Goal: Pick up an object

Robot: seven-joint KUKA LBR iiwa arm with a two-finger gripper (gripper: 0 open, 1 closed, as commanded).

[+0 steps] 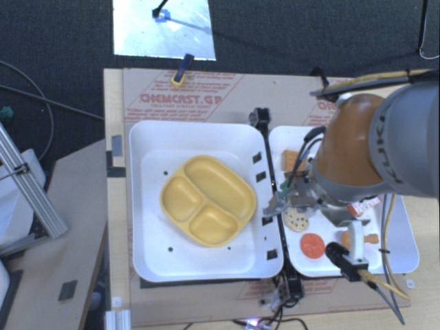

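Cardboard-topped bench [206, 95], right bin [405, 253] mostly hidden under arm [371, 150], hand [289, 201] indistinct

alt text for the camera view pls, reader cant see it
A grey robot arm with an orange band reaches from the right over the right white bin, which holds small items including a round red disc and a pale speckled cookie-like disc. The left white bin holds a yellow three-compartment plastic plate.

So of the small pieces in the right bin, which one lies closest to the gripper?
The pale speckled round cookie, just below the gripper; the red disc lies farther toward the bin's near edge.
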